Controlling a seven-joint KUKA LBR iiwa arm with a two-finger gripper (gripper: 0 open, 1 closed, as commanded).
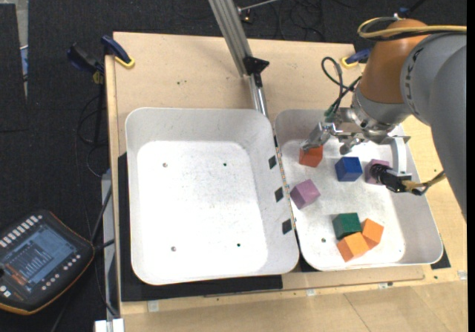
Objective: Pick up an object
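Far left, off the bench: a handheld control pad (33,260) with a lit screen. On the bench, the left bin (199,193), white and speckled. Beside it, touching along a shared edge, the right bin (415,238). Inside the right bin, from left: a purple block (304,193) near the shared edge; a red block (312,154) further back; a blue block (348,168); a green block (345,224) touching two orange blocks (361,240) at the front. Above the red and blue blocks, the gripper (332,140), fingers spread, one tip just beside the red block, nothing between them. At right, the grey arm (438,70) with its orange band.
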